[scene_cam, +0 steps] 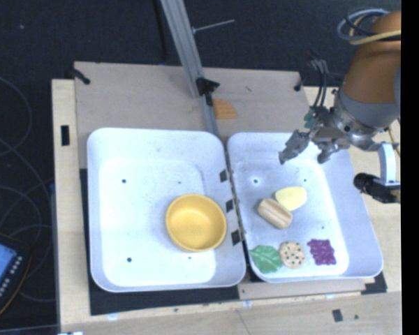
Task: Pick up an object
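- Risk, crowding: the pale yellow food piece point(292, 198) and the tan bread roll point(274, 213) lie touching, so in my judgement a descent on either could nudge its neighbour, or a finger could land on the seam between them and close on nothing.
- Risk, low profile: the green leaf piece point(266, 257), the cookie point(291, 254) and the purple grape bunch point(322, 251) sit in a tight row beyond the roll, by the near rim of the right bin point(353, 208). They look flat; fingers may skate over them or strike the bin floor.
- Risk, offset: the gripper point(308, 148) hangs above bare bin floor, apart from the roll on the far side. A straight drop from here would likely meet no object.
- Jaws: spread wide, the two fingers clearly apart, nothing between them and nothing touched.
- Other: a yellow bowl point(195, 222) sits in the left bin point(119, 187), across the divider from the roll.
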Action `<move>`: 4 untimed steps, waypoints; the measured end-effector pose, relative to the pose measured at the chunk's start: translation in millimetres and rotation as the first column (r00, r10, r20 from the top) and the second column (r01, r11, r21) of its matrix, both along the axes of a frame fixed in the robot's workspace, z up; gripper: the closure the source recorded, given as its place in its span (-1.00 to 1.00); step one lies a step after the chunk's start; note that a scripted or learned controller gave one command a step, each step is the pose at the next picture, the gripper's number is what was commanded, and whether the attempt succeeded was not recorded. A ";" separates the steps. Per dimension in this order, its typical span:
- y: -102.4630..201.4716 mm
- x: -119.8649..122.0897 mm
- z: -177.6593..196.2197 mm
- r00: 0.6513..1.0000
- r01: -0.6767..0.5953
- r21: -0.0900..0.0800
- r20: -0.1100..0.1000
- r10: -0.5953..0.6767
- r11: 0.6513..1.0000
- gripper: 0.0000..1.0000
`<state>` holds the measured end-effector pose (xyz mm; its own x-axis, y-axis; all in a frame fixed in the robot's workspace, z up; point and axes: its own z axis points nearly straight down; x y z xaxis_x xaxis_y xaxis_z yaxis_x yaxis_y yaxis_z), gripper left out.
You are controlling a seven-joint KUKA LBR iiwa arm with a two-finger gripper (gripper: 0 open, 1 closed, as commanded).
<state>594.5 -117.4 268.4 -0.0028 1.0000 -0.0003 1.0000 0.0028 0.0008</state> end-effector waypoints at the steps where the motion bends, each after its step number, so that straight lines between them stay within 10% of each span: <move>1: -0.1 0.0 0.1 1.000 0.001 0.000 0.001 -0.001 1.000 -1.00; 4: -5.2 -11.1 -165.9 1.000 0.004 -0.002 -0.002 -0.004 1.000 -1.00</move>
<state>583.4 -122.5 102.5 0.0008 1.0000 -0.0021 1.0000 -0.0008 -0.0011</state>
